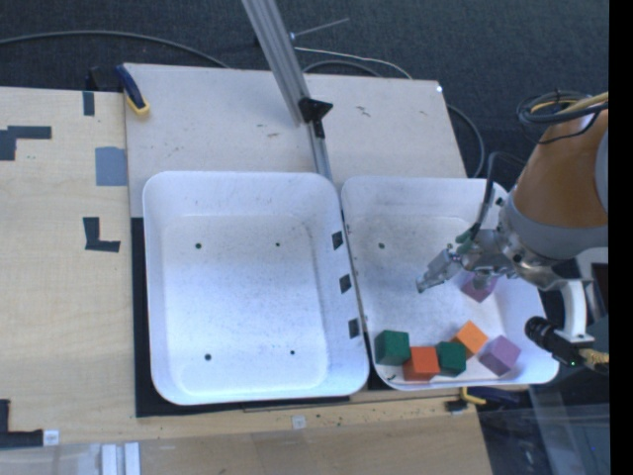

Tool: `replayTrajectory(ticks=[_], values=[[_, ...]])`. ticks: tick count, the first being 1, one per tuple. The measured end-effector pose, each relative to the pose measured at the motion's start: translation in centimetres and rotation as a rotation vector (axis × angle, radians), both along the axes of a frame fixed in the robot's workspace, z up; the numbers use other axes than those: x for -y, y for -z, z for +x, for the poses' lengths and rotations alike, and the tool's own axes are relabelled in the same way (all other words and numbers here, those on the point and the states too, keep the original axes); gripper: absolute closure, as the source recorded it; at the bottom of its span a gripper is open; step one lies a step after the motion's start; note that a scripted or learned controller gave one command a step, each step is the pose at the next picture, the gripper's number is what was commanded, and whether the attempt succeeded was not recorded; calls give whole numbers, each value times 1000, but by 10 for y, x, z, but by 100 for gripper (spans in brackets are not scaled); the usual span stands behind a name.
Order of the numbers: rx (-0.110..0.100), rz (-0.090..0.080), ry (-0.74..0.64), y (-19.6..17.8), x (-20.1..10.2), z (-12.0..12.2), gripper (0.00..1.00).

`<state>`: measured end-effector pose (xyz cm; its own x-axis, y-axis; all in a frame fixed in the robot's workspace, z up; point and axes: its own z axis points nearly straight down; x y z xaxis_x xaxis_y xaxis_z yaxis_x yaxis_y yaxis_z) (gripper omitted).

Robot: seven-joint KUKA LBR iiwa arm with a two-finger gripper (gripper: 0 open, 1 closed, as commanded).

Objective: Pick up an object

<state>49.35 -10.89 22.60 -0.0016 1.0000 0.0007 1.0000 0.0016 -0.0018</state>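
Over the right bin (396, 206), my fingers (445, 270) hang above its middle floor, and a purple block (479, 287) shows just beside them near my wrist; whether they grip it or stand wide or narrow, I cannot tell. My arm (559, 181) reaches in across the bin's right rim. Along the near wall lies a row of blocks: a dark green cube (393, 346), a red-orange cube (423, 362) touching it, a second green cube (453, 356), an orange block (472, 337) just behind that, and a lilac cube (499, 355) at the corner. All sit well apart from my fingers, with bare white floor between. The left bin (158, 265) adjoins, its wall touching the right bin's. A slanted aluminium rail (277, 47) crosses the table (59, 265) behind both bins.
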Motion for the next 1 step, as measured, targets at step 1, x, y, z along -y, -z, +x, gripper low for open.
replayTrajectory(ticks=[1], values=[[2,-5,6,-11,79,17,0]])
